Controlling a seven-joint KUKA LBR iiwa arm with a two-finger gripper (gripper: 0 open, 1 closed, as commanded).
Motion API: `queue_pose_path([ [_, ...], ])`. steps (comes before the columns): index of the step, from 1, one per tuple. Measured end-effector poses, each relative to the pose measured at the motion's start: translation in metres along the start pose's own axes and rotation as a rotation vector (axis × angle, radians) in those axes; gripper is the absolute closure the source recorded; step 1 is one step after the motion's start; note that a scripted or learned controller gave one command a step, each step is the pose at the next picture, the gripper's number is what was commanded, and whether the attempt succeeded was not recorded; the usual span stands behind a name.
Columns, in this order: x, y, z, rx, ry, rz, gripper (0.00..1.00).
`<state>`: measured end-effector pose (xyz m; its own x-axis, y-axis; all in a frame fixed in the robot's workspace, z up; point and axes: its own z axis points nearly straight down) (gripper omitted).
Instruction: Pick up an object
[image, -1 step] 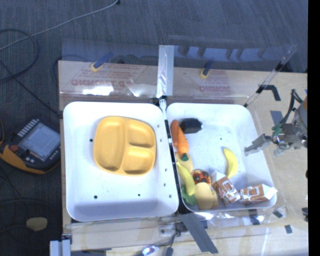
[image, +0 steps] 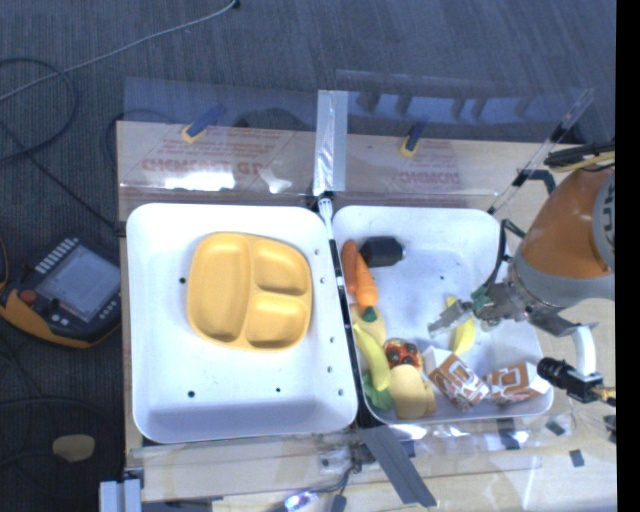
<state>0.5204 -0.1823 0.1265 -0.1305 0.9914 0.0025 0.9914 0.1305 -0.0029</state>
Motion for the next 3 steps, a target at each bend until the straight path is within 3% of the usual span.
queue_pose_path([
  [1, -0.005, 0.029, 0.036, -0.009, -0.009, -0.113, 0.0],
  [2, -0.003, 0.032, 0.026, -0.016, -0.007, -0.113, 1.0],
  [3, 0.033, 0.085, -0.099, -0.003, -0.006, 0.001, 1.0],
])
